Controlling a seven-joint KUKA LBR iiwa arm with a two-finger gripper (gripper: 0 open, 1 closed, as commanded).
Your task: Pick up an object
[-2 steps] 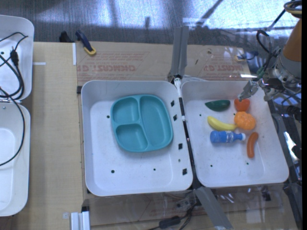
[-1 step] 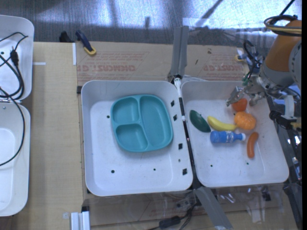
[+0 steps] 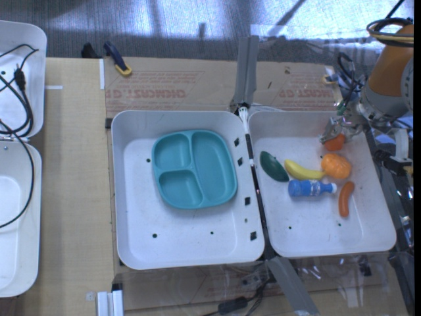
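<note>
Cables (image 3: 16, 97) trail over white tubs at the far left of the counter (image 3: 72, 176), and a blue-and-yellow clamp (image 3: 117, 59) lies near the cardboard sheet behind the bins. Next comes the left bin (image 3: 131, 242), which holds a teal divided plate (image 3: 194, 168) lying flat near its middle.

Across the divider, the right bin (image 3: 316, 242) carries the pickable things, clustered in its upper half: a dark green leaf-shaped piece (image 3: 273, 166), a yellow banana (image 3: 304, 170) just beside it, a small blue bottle (image 3: 310, 189) lying on its side below the banana, an orange round fruit (image 3: 336, 166) touching the banana's right end, and a slim orange-red carrot-like piece (image 3: 345, 199) to the right of the bottle.

At the bin's upper right corner the gripper (image 3: 337, 134) hangs low on the grey arm with its orange band (image 3: 388, 68). A small orange-red object (image 3: 335, 142) sits right at the tips of the jaws, but whether they are clenched on it or merely poised over it I cannot tell; the metal parts blur together there.

By my reading the task is at the grasp stage, with that small object as the likely target. The next move calls for a firm closure on it and a straight lift, kept clear of the bin's rear wall and the round fruit close below.
</note>
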